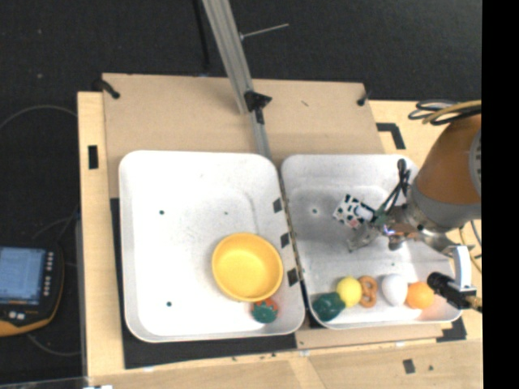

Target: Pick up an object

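Over the right bin [324, 173], my claw [366, 235] hung beside the checkered cube [349, 210] to grab it; its opening I couldn't tell

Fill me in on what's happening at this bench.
A grey and orange arm reaches from the right into the right bin, its gripper low beside a black-and-white dotted block. Whether it grips anything can't be told. Along that bin's near edge lie a green piece, a yellow ball, a white egg and an orange. The left bin holds a yellow bowl.
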Available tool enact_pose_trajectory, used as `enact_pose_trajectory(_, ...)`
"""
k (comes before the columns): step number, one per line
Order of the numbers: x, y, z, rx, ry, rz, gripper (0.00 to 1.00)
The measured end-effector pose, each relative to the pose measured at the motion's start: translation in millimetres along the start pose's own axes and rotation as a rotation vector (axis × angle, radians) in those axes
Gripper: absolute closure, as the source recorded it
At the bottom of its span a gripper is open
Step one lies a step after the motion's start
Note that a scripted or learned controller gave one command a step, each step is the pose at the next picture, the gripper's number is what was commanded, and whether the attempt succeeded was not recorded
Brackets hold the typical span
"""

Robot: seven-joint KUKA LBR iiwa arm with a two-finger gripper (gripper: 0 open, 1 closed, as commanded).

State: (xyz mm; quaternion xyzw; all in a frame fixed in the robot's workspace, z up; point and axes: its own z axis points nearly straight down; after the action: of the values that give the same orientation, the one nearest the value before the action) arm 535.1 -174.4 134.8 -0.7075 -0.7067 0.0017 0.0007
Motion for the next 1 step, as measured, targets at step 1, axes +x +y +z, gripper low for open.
enact_pose_trajectory(1, -1.4, 0.1, 35.2, -0.003, -0.001, 0.000, 0.00)
